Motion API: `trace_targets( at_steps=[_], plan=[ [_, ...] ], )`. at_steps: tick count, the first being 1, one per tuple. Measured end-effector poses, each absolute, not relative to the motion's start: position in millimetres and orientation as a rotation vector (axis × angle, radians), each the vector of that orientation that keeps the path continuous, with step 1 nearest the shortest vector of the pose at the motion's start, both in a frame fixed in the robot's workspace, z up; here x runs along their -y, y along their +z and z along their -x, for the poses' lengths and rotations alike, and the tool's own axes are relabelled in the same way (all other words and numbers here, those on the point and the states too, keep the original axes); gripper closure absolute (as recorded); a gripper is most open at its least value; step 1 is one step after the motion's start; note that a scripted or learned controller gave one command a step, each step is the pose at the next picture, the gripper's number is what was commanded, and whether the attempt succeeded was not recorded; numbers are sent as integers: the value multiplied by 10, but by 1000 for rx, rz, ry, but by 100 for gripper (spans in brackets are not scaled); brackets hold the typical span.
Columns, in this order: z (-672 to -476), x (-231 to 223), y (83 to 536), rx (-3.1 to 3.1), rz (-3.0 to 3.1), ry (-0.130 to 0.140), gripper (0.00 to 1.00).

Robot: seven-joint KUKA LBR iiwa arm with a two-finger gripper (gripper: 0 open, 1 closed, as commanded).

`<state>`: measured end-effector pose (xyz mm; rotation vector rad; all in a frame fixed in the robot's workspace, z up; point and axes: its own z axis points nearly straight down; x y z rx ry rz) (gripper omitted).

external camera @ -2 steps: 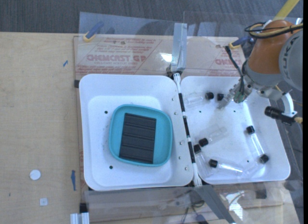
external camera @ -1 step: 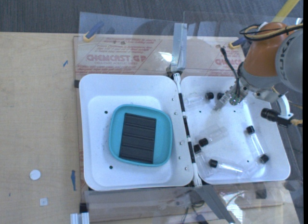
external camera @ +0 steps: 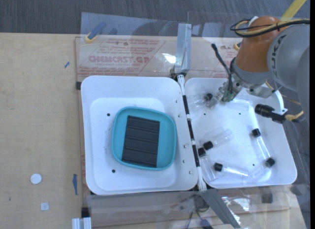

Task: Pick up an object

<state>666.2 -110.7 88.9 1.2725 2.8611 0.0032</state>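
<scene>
The gripper (external camera: 222, 95) is reaching into the right bin (external camera: 290, 171), near a little tube (external camera: 203, 99) by the back wall. I cannot tell its state. The clear tubes are looking light, smooth and slippery, so squeezing the middle seems best.

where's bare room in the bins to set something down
Right bin: bare floor mid-bin, between the gripper and the vials ringing it. Left bin: only a rim around the blue tray. Crowded along the right bin's edges.

One fixed overhead camera — slanted down on both bins (external camera: 93, 124).
</scene>
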Motion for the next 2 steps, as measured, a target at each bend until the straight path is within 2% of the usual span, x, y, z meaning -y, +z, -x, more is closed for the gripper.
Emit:
trace_targets(
  at_steps=[2],
  plan=[
    [-6604, 1114, 890, -2847, -1313, 4, 100]
  ],
)
